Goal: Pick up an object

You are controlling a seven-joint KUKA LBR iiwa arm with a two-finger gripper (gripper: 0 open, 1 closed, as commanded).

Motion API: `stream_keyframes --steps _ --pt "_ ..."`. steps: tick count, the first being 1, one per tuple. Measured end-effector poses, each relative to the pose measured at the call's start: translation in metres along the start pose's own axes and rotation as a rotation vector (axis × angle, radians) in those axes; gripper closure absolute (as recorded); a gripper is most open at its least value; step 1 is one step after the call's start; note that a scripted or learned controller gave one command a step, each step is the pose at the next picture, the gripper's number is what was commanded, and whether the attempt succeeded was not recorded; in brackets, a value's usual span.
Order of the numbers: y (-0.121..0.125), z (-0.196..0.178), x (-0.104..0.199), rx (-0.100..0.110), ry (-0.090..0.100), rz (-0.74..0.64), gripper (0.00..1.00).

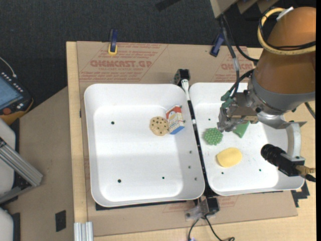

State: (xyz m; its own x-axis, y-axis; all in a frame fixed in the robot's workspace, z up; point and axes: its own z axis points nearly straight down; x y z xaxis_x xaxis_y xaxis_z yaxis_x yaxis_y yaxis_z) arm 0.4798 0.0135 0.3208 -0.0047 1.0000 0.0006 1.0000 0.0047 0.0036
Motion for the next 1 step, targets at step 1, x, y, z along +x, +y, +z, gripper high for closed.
stream_keyframes --steps 1 --pt "0.0034 -0.1002 0.0779 -0.010 0.004 -0.005 1.00"
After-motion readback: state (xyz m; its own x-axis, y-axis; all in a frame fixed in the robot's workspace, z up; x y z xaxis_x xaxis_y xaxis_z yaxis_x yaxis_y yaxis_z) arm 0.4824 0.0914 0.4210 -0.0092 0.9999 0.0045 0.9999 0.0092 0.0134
